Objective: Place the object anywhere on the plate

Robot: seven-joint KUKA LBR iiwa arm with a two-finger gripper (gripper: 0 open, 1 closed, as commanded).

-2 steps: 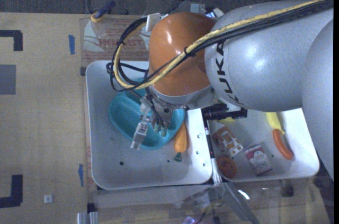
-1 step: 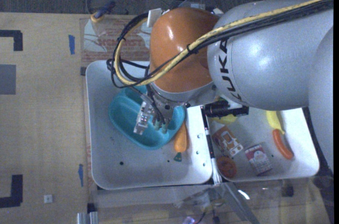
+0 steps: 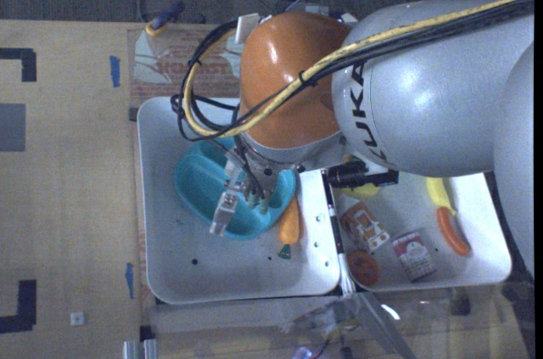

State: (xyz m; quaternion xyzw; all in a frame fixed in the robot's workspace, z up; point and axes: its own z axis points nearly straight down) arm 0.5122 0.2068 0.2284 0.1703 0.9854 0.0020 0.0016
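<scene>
grey arm (image 3: 424,86) looms over both bins; its end effector (image 3: 237,200) hangs over the blue plate (image 3: 193,179) — grip state i cannot tell. carrot (image 3: 289,226) lies beside the plate — a descent could shove the plate.

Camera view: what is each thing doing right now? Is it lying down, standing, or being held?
Blue plate: lying in the left bin, gripper over it.
Carrot: lying in the left bin by the plate's edge, not held.
Orange sausage-shaped toy: lying flat in the right bin.
Red packet: lying flat.
</scene>
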